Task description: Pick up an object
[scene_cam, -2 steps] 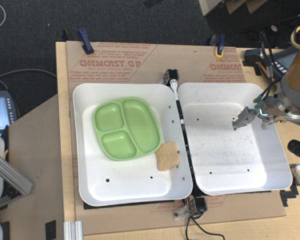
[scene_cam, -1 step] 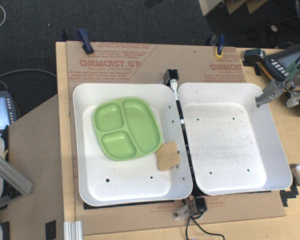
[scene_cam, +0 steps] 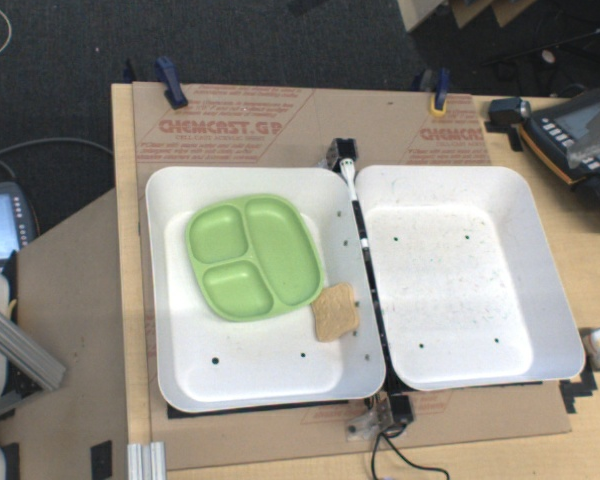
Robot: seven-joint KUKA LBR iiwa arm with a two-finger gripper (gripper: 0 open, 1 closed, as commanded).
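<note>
On the desk (scene_cam: 280,108), the left bin (scene_cam: 180,368) holds a green plate (scene_cam: 255,258) touching a tan sponge (scene_cam: 335,313); choose the sponge, descending centred; claw state: cannot tell.

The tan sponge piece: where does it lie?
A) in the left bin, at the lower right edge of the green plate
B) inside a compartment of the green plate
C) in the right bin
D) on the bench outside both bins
A: the tan sponge piece lies on the left bin floor, against the green plate at its lower right edge.
</note>
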